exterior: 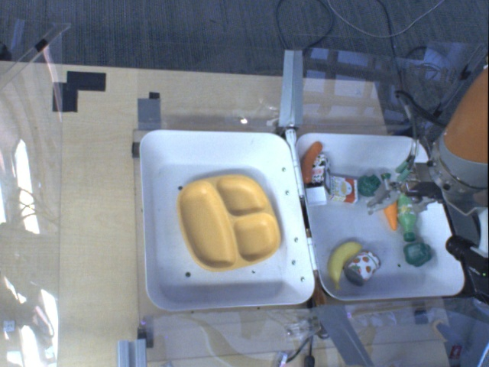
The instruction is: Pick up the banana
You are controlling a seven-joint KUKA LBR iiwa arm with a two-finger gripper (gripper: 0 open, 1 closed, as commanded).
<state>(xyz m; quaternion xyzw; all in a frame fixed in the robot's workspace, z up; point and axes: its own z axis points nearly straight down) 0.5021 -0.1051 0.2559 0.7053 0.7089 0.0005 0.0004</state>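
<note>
You look down on a pale wood desk (84, 205). Beyond its far edge lies dark grey carpet (176, 21), with thin black cables (359, 14) looping at far right. A clear panel (30, 167) stands at left, catching window glare. Black tape (76, 89) marks the far-left desk corner.

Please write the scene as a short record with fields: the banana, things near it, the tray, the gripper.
banana: lying in the right bin, near its front left corner
beside banana: small spotted cup, touching it
left bin: holds a yellow divided tray
gripper: above the right bin's far part, well apart from the banana
carrot: at the right bin's far left
</note>
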